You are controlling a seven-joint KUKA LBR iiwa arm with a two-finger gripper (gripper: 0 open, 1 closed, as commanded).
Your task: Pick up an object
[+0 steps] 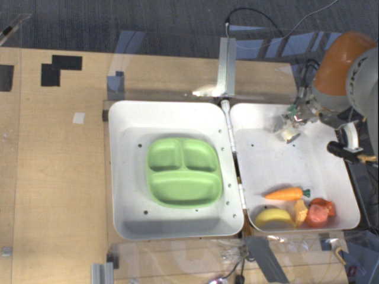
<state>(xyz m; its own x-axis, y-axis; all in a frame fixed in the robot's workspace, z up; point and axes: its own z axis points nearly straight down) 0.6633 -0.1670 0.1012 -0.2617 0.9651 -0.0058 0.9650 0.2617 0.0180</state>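
My gripper [289, 127] hangs over the far part of the right bin [266, 158], reaching in from the right. Nothing shows between its tips, which sit well away from the food. At the near end of the right bin lie an orange carrot [285, 194], a yellow banana [273, 217], a small yellow-orange piece [301, 212] and a red apple-like fruit [320, 212], all clustered together. A green divided plate [183, 171] lies in the middle of the left bin [130, 158].
A metal post [227, 67] rises at the far edge between the two bins. Black cables [260, 22] run behind the bench. The arm's orange band [340, 64] and grey body occupy the far right.
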